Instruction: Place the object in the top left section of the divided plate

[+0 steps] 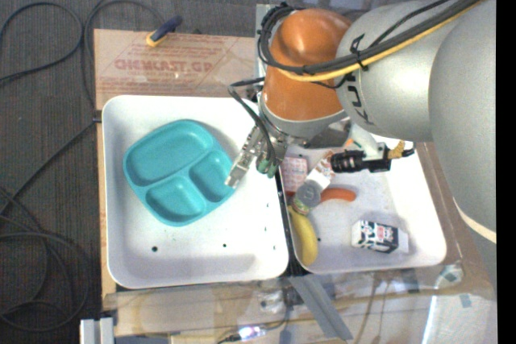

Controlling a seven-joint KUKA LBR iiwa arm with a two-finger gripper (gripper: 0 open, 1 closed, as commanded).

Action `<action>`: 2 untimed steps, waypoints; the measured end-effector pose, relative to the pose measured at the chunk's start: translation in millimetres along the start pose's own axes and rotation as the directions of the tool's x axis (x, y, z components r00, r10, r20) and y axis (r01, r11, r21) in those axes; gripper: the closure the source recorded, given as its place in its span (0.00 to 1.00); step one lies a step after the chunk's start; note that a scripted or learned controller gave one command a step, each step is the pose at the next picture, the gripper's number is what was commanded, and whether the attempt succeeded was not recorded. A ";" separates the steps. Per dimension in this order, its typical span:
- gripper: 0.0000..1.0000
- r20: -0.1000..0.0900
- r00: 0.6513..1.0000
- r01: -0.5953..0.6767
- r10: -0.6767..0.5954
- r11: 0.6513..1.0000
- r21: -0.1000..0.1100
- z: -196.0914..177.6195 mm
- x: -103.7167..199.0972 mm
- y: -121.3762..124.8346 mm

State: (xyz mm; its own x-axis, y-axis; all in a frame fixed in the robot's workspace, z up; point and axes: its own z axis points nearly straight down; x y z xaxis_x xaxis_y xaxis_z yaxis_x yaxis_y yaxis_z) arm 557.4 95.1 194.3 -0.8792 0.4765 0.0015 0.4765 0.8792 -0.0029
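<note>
The teal divided plate (179,170) lies in the left bin (161,262), with one long section on its upper left and two smaller ones toward the right and bottom. All three sections look bare. My gripper (244,163) hangs just off the plate's right rim, over the left bin's floor near the wall between the bins. A small green piece (264,167) shows beside the gripper's tip; whether it is a held object or part of the tool is unclear. The orange wrist band (302,68) and grey arm hide the back of the right bin.
The right bin (419,254) holds a banana (305,236), a grey round item (308,193), a red-orange piece (342,194), a pink-and-white packet (294,171) and a black-and-white packet (376,235). A cardboard sheet (161,64) lies behind the left bin.
</note>
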 end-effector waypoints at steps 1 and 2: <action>1.00 0.002 0.999 0.054 -0.054 0.999 0.000 -22.5 -25.5 -6.0; 1.00 0.002 0.985 0.172 -0.172 0.985 0.000 -20.5 -55.0 -44.2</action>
State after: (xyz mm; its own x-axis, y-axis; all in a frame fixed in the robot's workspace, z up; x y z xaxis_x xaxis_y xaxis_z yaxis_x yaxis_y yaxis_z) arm 584.7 30.1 214.9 -0.9480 0.3184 0.0002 0.3184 0.9480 -0.0022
